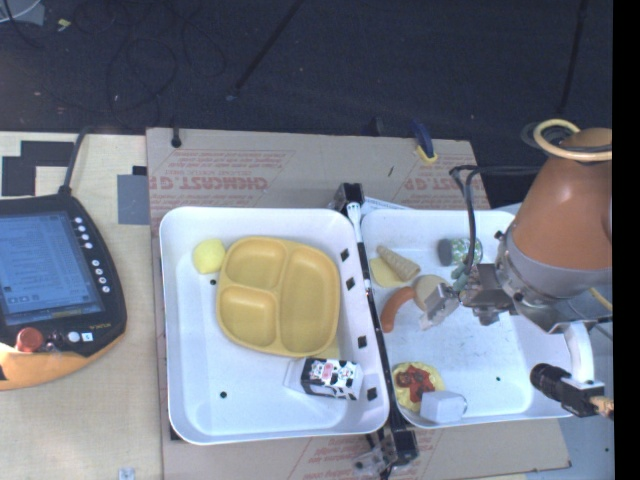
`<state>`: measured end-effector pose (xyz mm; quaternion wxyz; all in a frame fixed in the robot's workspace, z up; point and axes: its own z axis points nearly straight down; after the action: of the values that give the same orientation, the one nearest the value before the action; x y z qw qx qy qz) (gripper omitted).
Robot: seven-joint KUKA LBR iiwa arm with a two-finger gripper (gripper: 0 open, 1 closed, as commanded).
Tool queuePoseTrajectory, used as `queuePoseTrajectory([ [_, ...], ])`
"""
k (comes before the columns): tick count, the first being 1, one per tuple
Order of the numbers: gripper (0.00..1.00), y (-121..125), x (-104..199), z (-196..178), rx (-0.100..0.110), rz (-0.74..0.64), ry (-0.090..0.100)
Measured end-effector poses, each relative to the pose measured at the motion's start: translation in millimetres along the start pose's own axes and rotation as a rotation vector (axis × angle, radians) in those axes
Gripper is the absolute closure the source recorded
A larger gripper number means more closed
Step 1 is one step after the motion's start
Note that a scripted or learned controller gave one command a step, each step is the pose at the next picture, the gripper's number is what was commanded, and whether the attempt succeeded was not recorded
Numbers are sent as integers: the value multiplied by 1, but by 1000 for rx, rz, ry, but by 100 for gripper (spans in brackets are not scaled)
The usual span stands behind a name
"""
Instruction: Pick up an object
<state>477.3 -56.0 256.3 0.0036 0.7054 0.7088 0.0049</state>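
My gripper hangs low over the middle of the right bin, at the end of the grey and orange arm reaching in from the right. A small beige rounded piece lies right at the gripper's tip; whether it is held is unclear. Just left of it lies an orange-red sausage-shaped toy. A tan cone sits further up. A grey-green object is near the bin's back. A pizza-like piece and a pale grey block rest at the front.
The left bin holds a yellow divided plate, a yellow ball and a black-and-white carton. A tablet pendant lies on the bench at far left. A black clip strip runs between the bins.
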Motion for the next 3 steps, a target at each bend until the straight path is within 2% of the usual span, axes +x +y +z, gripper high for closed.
queuePoseTrajectory([
  [1, 0, -5, -107, 55, 18, 14, -3],
  [2, 0, 67, -96, 169, 6, 6, -5],
  [3, 0, 141, -39, 170, 9, -2, -1],
])
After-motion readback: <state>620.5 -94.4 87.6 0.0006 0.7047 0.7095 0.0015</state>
